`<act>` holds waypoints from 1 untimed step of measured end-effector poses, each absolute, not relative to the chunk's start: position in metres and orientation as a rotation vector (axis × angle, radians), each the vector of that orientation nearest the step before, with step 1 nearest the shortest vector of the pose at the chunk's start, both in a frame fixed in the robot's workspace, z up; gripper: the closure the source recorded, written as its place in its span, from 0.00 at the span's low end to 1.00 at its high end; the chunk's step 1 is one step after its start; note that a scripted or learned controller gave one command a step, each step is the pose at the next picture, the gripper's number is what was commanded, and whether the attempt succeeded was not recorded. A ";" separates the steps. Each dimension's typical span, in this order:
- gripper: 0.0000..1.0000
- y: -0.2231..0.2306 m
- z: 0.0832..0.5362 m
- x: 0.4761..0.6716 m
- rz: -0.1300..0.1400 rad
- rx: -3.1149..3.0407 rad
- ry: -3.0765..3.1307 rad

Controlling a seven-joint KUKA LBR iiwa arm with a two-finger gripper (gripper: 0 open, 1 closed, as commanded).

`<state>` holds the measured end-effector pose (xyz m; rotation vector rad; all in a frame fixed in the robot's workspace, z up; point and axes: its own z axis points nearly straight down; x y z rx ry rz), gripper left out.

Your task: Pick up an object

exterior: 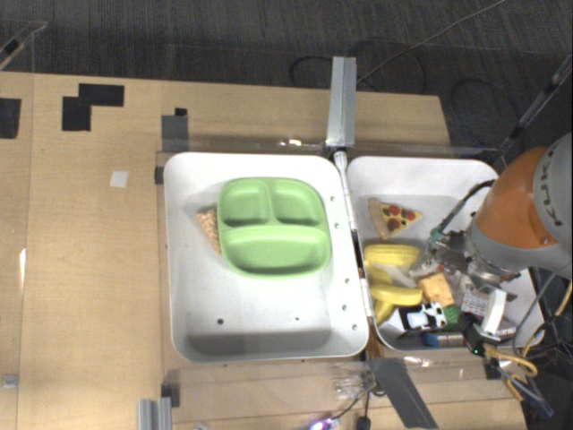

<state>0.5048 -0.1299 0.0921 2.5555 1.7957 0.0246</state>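
The right bin (430,179) holds a toy pizza slice (394,216) near its back. Two yellow bananas lie against its left wall, one (391,256) above the other (385,299). A tan-orange block (436,288) sits beside them. In front of it are a black-and-white item (424,316) and a dark pen-like item (437,338). My gripper (450,265) hangs low over the right half of this bin, just right of the upper banana and above the tan block. The grey wrist with its orange band (512,213) hides the bin's right side.
In the left bin (183,276) lies a green divided plate (271,225) with a tan biscuit-like piece (209,229) at its left edge. A metal post (342,101) stands behind the wall between the bins. Cables trail at the front right.
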 end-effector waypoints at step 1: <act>0.00 -0.102 0.092 0.533 0.020 2.646 1.670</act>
